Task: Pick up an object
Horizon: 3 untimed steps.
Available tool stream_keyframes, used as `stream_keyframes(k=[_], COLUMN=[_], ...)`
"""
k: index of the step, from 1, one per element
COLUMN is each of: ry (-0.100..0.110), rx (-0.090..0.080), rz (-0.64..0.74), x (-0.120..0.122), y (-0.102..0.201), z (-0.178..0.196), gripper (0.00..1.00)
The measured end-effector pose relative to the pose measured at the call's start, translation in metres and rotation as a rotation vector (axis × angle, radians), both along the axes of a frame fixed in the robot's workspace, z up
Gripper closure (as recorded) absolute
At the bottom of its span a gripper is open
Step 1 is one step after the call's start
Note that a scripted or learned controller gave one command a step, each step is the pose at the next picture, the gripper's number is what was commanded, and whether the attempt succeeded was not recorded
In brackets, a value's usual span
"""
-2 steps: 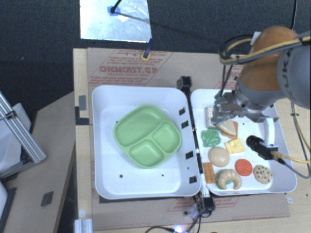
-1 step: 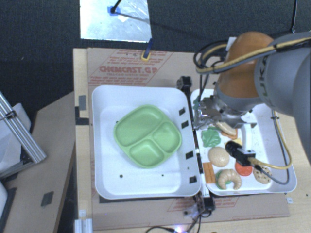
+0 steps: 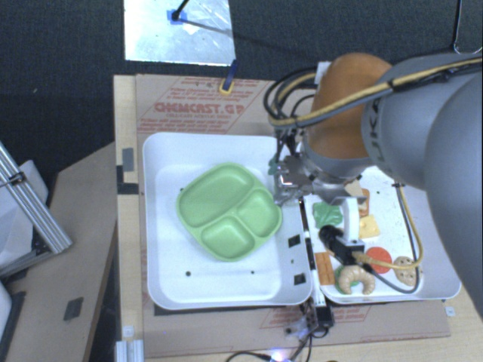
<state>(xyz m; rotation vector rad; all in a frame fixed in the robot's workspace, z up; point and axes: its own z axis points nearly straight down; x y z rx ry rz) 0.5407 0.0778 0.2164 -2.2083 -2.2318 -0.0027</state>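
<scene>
Gripper is seen low over the divider between the two bins, at the 2 o'clock edge of the green plate. Its opening is hidden under the wrist, so whether it is open or closed cannot be told, and nothing is seen held. The plate lies flat in the middle of the left bin. Small items are gathered in the right bin: a green piece at 4 o'clock of the gripper, a croissant at the bin's 6 o'clock, and a red disc and a pretzel near it toward 3 o'clock. Step is judged as approach, with no grasp made yet. The plate rim is judged the closest target. It is thin and sloped, so it should be straddled squarely and closed on fully before any lift. The lift should be taken straight up, since a wide plate held by one edge is likely to tilt and slip.
</scene>
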Motion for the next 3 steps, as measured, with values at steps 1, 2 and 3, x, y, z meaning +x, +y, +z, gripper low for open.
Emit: stream_keyframes(k=[1,2,3], ry=[0.002,-0.001,-0.002], rx=[-0.001,-0.002,-0.001], rz=[-0.002,-0.010,-0.005], x=[-0.027,-0.025,-0.014], y=[0.033,0.022,0.034], z=[-0.002,0.002,0.003], gripper=[1.00,1.00,1.00])
